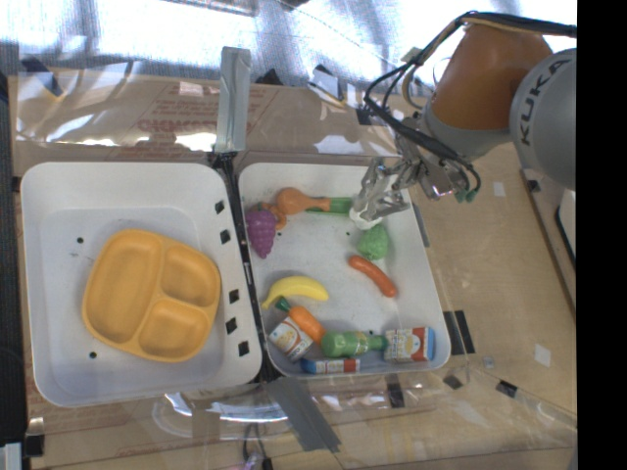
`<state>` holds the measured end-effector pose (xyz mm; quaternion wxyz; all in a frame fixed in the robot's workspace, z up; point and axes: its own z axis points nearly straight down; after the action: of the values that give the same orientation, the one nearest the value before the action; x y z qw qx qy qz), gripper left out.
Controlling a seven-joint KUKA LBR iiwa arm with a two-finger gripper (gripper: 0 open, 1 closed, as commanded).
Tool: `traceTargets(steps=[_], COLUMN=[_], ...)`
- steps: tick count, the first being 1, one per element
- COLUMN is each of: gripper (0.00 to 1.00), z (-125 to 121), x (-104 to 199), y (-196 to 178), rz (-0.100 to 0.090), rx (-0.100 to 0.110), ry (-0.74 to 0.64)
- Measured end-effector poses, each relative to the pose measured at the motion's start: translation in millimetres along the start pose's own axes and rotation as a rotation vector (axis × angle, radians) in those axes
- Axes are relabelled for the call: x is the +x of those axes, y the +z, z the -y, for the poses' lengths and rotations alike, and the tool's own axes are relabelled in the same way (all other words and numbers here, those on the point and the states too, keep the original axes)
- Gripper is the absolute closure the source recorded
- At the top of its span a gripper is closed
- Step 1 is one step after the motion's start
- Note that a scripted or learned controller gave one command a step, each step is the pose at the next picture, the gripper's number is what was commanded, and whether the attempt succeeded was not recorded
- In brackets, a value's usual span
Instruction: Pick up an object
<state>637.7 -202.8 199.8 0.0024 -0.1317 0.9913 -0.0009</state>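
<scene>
— Reaches in from the right: grey arm (pixel 549 96) with the orange band, wrist bent down over the far right part of the right bin (pixel 431 302).
— End effector (pixel 374 209)?
— Hangs just above the green toy (pixel 373 240), fingers pointing down. Cannot tell whether wide or narrow; too small and blurred. Nothing seen between the fingers.
— And the green toy itself?
— Lies in the right bin near its far right side, directly beneath the fingertips, possibly touching.
— Around it?
— Just nearer the camera, an orange-red sausage shape (pixel 373 274). To the left, an orange piece with a green stem (pixel 306 203), then purple grapes (pixel 261 230). Further down, a yellow banana (pixel 297 289), a small jar (pixel 287 336), a green bottle (pixel 353 343), a little carton (pixel 409 343).
— Left bin (pixel 44 292)?
— Holds a yellow divided tray (pixel 152 294), well apart from the end effector. Both bins on the brown counter (pixel 490 262).
</scene>
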Motion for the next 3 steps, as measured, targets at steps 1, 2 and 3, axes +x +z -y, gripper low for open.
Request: traceTargets(steps=[1, 2, 3], gripper=[1.0, 1.0, 1.0], z=[5, 10, 9], x=[-21, -20, -19], y=[-13, -14, 1], rz=[0.002, 0.004, -0.002], rx=[0.001, 0.003, -0.004], ry=[-0.366, -0.587, -0.701])
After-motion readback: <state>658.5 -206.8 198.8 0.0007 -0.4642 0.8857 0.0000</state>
